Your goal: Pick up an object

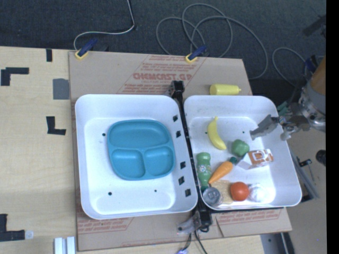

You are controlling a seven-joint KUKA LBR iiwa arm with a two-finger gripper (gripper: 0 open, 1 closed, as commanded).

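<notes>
- A dark carpet lies behind the table [32, 142], with thin cables looping across it; a brown cardboard sheet [153, 75] covers the table top under two white bins.
- The left bin [90, 194] holds a blue divided plate [141, 148], lying flat near its middle.
- The right bin [288, 187] holds the small toys, crowded toward its lower half.
- A yellow banana [214, 134] lies up near the bin's middle; a green pepper [239, 147] sits just to its right and a little lower.
- An orange carrot [221, 171] lies at a slant, with a green bottle [203, 163] just beside it on the left.
- A small orange-and-white carton [260, 157] lies near the right wall.
- A red tomato [239, 191] sits at the bottom, a white lump [258, 193] touching it on the right, a grey can [212, 196] on its left.
- A yellow object [225, 90] lies on the cardboard outside the bin, just above its top rim.
- The arm comes in from the right; its pincer [265, 127] hangs over the bin's upper right part, apart from every toy, and I cannot tell how it is set.
</notes>
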